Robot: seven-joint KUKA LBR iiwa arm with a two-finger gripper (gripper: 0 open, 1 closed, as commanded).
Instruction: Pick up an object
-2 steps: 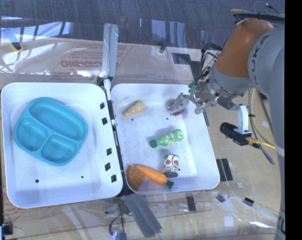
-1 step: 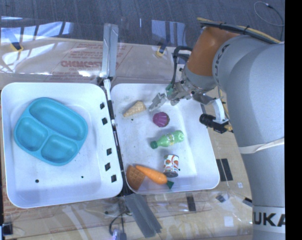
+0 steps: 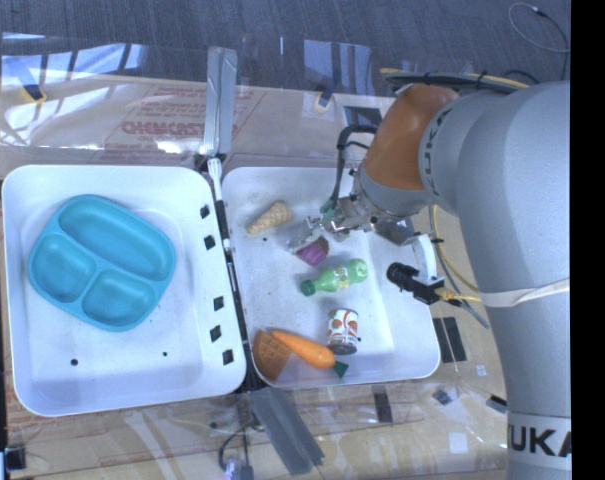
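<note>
Camera view: gripper [image 3: 322,230] tip blurred, indistinct.

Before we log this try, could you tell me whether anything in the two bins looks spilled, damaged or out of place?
Nothing stands out. The blue divided plate lies flat in the left bin. In the right bin, the green bottle and carrot lie on their sides, loose but unspilled, and the small can looks intact. The gripper hovers near the purple item.
</note>
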